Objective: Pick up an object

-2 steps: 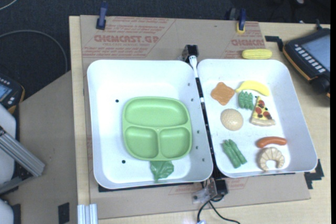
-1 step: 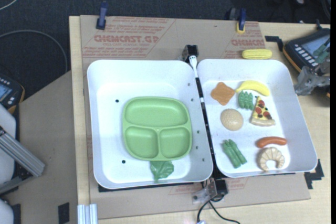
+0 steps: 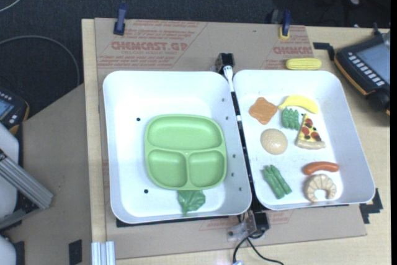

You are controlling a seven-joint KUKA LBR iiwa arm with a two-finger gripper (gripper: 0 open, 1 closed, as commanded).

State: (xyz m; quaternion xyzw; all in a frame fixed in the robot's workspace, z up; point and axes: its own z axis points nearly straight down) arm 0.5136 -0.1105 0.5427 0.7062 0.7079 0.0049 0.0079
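Observation:
The right white bin [image 3: 350,127] holds several toy foods. An orange toast piece [image 3: 263,110] lies at its upper left, with a yellow banana [image 3: 301,102] and a green vegetable piece [image 3: 290,118] to its right. A pizza slice [image 3: 309,132] and a beige egg-like ball [image 3: 273,141] lie in the middle. A green asparagus bundle [image 3: 275,180], a red sausage [image 3: 321,167] and a croissant [image 3: 320,187] lie near the front. The left bin [image 3: 121,108] holds a green divided plate [image 3: 185,151] with a lettuce leaf [image 3: 191,200] at its front edge.
A yellow corn cob [image 3: 303,63] lies on the cardboard behind the right bin. Blue clamps [image 3: 120,20] [image 3: 285,23] pin the cardboard's back edge. A black and orange pendant [image 3: 370,65] sits at the far right.

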